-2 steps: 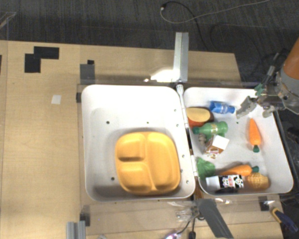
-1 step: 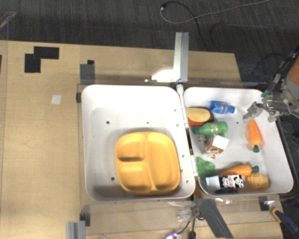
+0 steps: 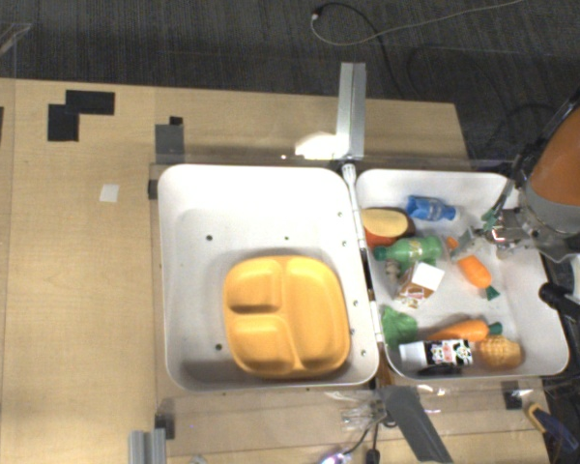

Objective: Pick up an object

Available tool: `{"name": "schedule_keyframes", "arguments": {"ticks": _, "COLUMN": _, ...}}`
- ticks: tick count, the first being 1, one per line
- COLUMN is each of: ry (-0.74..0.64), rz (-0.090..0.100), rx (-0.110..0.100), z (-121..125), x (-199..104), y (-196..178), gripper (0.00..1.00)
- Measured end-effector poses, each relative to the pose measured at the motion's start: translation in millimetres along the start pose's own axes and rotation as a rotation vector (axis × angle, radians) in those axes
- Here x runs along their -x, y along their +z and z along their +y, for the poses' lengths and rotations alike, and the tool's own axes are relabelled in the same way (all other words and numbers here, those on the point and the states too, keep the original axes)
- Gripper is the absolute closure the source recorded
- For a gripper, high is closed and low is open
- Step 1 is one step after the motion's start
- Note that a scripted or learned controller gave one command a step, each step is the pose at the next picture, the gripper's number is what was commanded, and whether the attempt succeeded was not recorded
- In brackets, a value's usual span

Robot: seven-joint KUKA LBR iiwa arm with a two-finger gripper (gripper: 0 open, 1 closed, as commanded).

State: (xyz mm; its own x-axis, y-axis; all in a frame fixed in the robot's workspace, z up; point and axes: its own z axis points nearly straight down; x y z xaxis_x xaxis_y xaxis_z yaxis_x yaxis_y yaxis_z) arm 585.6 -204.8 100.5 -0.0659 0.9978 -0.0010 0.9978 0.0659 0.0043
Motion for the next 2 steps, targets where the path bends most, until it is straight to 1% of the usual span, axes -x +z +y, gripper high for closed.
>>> {"name": "schedule_keyframes", "arguments": {"ticks": 1, "ry": -0.002, "rz": -0.001, "rx": 0.007, "z": 3, "x": -1, "y": -12, "gripper": 1.0}}
{"name": "schedule_keyframes", "arguments": {"ticks": 2, "ry": 0.244, "rz": -0.006, "rx": 0.019, "z": 31, "x": -32, "y": 5, "gripper": 1.0}}
